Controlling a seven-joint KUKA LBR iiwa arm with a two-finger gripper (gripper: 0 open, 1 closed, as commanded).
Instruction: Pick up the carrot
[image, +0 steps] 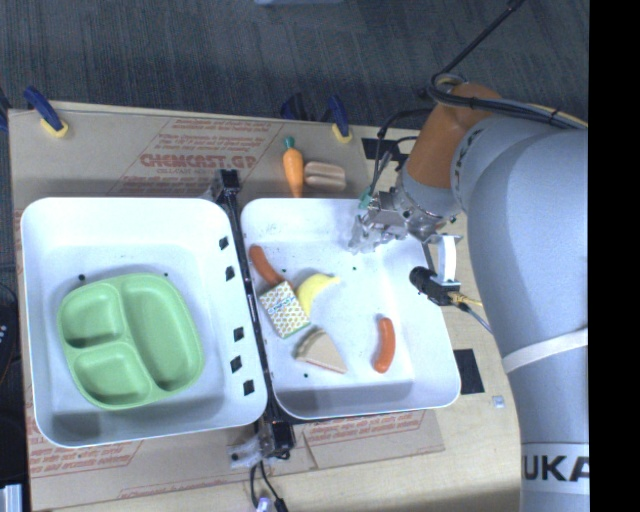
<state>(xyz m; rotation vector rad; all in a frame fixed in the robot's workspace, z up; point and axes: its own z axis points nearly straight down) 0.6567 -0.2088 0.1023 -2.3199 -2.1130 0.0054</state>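
1. The carrot (292, 168) is lying on the bench outside both bins, just beyond the far rim of the right bin (440, 375), with its green top pointing away from the bin
2. A hot-dog bun (324, 176) is sitting just beside the carrot, on its right in the view
3. The gripper (366, 232) is hanging over the far right part of the right bin, near that rim, and whether it is released or clenched cannot be told; nothing is showing in its grasp
4. The carrot is resting to the left of the gripper and farther back, apart from it
5. Inside the right bin, two sausages (264, 264) (384, 344), a banana (316, 288), a checkered sponge (284, 309) and a sandwich wedge (322, 353) are lying
6. A green divided plate (128, 340) is sitting in the left bin (40, 230)
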